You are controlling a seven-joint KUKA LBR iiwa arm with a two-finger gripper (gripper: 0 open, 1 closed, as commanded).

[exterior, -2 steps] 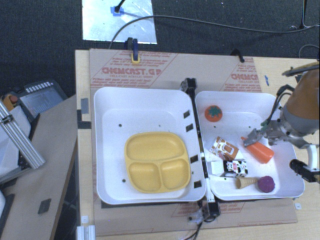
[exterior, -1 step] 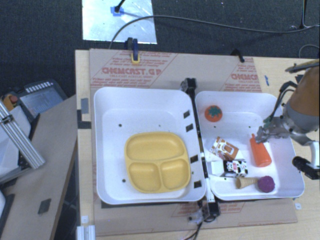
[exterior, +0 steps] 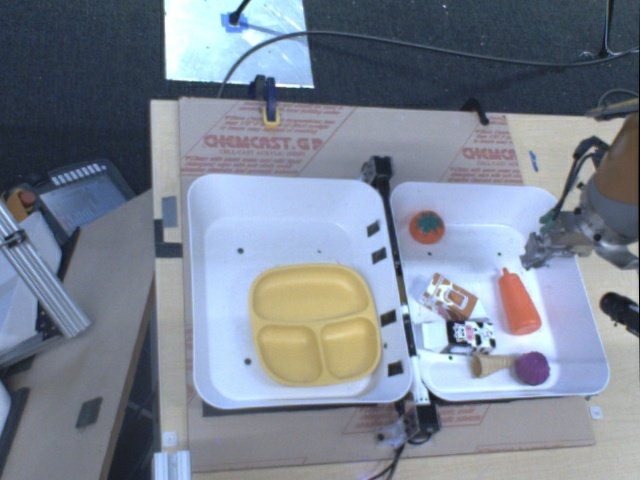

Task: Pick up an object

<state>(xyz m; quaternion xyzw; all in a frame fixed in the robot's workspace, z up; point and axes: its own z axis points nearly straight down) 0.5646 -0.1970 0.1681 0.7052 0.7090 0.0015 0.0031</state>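
Note:
The right bin (exterior: 590, 308) holds several toys. An orange bottle (exterior: 518, 302) lies near its right side. A red tomato with a green top (exterior: 427, 226) sits at the back left. A brown and white box (exterior: 449, 296) and a black and white cow-patterned block (exterior: 470, 336) lie in the middle. At the front lies a cone with a purple scoop (exterior: 516, 367). My gripper (exterior: 538, 250) hangs over the right bin's back right part, just above and right of the bottle's top, with nothing seen in it.
The left bin (exterior: 215, 268) bears a yellow divided plate (exterior: 314, 322). A black divider strip (exterior: 392, 278) runs between the two bins. A grey device and metal rail (exterior: 50, 268) stand off the bench at the left.

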